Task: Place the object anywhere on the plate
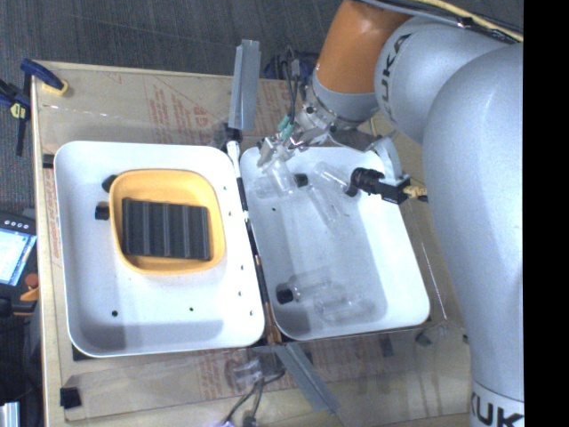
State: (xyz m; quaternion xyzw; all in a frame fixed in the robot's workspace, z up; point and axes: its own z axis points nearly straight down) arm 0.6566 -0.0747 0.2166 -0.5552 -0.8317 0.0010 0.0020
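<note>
A yellow plate (130, 190) lies in the left white bin (89, 314), and a dark grey ridged block (167, 228) rests on it. My gripper (280, 152) hangs over the far left corner of the right white bin (404, 278), below the arm's orange band. Just under and right of it lies a clear plastic item (324, 196) with a small black cap (302, 181). A second clear bottle (322, 297) with a black cap lies near the front of the right bin. I see nothing clearly held in the gripper.
A black fitting with a yellow tip (380, 185) juts over the right bin's far right side. The big grey arm covers the right side of the bench. Clamps and a blue tool (40, 74) sit at the bench's left edge.
</note>
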